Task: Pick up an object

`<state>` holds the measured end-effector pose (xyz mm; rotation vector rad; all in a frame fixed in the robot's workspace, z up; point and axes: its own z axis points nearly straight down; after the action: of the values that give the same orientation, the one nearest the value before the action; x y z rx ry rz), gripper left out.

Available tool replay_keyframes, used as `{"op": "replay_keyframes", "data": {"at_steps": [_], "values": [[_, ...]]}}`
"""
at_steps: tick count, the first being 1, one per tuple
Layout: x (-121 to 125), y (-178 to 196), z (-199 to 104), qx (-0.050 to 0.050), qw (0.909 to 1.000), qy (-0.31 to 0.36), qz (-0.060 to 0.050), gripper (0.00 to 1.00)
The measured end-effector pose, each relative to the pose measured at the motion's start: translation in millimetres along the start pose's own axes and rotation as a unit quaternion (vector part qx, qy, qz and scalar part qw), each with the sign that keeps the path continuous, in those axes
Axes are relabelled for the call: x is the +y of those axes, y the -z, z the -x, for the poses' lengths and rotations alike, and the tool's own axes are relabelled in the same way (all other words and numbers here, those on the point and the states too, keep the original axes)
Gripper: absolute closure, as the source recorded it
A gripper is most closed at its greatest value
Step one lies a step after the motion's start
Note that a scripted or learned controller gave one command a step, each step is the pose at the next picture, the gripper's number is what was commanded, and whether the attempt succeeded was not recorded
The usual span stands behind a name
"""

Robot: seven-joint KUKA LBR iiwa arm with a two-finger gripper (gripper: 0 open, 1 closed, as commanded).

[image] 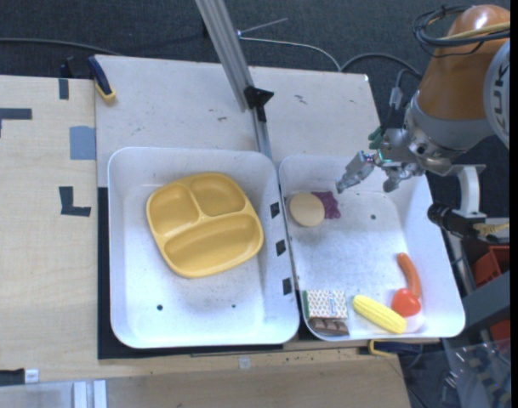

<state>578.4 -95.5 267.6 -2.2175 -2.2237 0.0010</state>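
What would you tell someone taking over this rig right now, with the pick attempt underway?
End effector: above the far end of the right bin, holding nothing visible.
Right bin: tan round item beside a purple piece, just below the end effector; carrot, red piece, corn cob and wafer block at the near end.
Left bin: yellow divided plate.
Done: nothing picked.
Left: descend, grasp, lift.

I see a round tan bun (307, 209) on a purple scrap (328, 203), lying near the right bin's (429, 228) far-left corner.
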Motion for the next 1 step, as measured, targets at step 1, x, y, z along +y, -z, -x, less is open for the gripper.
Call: {"op": "replay_keyframes", "data": {"at_steps": [1], "values": [[-8.7,-132.1,3.2,0.0,1.0,-0.001,-0.004,0.0]]}}
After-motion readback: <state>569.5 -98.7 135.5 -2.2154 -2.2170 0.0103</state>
